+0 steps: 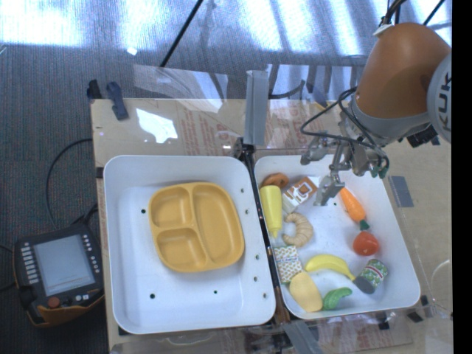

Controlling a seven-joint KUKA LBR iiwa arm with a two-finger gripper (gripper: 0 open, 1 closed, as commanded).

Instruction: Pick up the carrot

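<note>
- Over the right bin (402, 251), the pincer (331, 192) is hanging, fingers spread, pinching nothing.
- Just beside it, toward the arm, the carrot (353, 205) is lying; the croissant (299, 229) is sitting below-left.

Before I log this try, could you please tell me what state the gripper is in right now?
Gripper: above the right bin, just left of the carrot, which lies in the bin; open or shut cannot be told.

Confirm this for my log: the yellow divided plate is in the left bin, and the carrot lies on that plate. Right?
Not quite. The camera view shows the plate in the left bin, but the carrot lies in the right bin, just beside the gripper.
</note>
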